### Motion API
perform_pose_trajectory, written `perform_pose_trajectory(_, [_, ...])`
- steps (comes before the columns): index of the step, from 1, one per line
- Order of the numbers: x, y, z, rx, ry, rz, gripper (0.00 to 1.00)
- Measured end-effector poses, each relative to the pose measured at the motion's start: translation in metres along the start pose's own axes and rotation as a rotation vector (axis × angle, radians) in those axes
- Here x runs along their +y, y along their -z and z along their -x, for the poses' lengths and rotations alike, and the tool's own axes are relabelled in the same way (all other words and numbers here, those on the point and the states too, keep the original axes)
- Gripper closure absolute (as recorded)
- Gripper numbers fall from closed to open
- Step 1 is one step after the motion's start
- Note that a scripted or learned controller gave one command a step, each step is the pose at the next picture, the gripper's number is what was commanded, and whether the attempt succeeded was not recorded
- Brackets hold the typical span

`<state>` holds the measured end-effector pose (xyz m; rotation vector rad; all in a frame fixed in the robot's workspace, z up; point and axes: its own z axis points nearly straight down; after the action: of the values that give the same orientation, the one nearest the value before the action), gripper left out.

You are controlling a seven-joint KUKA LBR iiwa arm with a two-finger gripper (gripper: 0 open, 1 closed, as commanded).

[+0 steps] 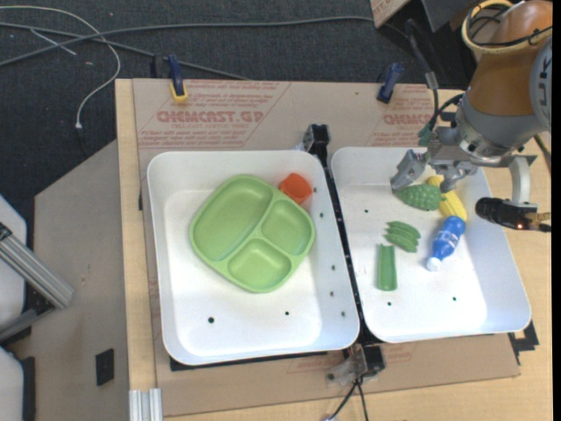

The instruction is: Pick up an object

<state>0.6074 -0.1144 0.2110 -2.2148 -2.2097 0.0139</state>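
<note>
My gripper [428,175] hangs low over the back of the right bin [491,310], its grey fingers spread open. Right under the fingertips lies a bumpy green toy vegetable [419,197], with a yellow corn cob [452,204] touching its right side. Nothing sits between the fingers. Nearer the front lie a green pea pod [402,234], a long green piece [386,267] and a small blue-and-white bottle [444,242].
The left bin [202,323] holds a green divided plate [252,232] and an orange toy [296,186] at the plate's back right corner. A black divider runs between the bins. Clamps stand at the bench's back edge.
</note>
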Motion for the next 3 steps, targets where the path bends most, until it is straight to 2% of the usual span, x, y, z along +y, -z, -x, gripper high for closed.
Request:
perform_pose_trajectory(1, [0.003,0.008,0.000,-0.002,0.003,0.014,0.00])
perform_pose_trajectory(2, [0.005,-0.055,0.000,-0.001,0.002,0.007,0.00])
perform_pose_trajectory(3, [-0.002,-0.103,0.005,-0.001,0.001,0.008,0.00])
